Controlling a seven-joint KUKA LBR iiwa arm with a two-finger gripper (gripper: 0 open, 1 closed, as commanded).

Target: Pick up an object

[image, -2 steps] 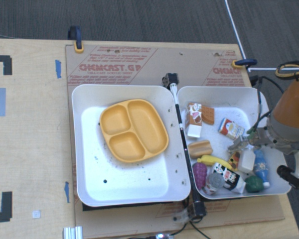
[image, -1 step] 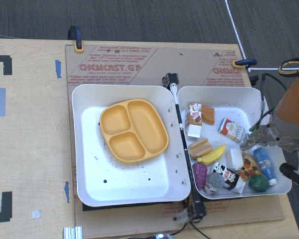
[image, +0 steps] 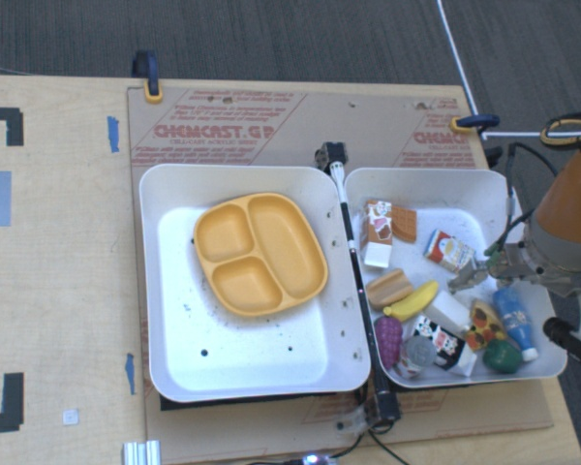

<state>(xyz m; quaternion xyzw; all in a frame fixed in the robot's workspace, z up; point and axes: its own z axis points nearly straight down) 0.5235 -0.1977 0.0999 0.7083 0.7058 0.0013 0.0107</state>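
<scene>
The right bin [image: 431, 175] holds several small toys. Among them are a yellow banana [image: 412, 300], a red and white carton [image: 449, 251], a tan bread piece [image: 387, 285], purple grapes [image: 388, 338], a blue bottle [image: 515, 322], a green ball [image: 504, 358] and a black-and-white packet [image: 440, 343]. My gripper [image: 472, 276] hangs low over the right part of this bin, just below the carton and right of the banana. Nothing shows as held in it. The arm's orange band [image: 571, 206] is at the right edge.
A yellow divided plate [image: 259, 253] lies in the left bin [image: 271, 356]. A brown-and-white snack box [image: 387, 223] and a white block [image: 378, 255] sit at the right bin's upper left. Clamps [image: 331, 155] sit where the bins meet. Cables run along the right side.
</scene>
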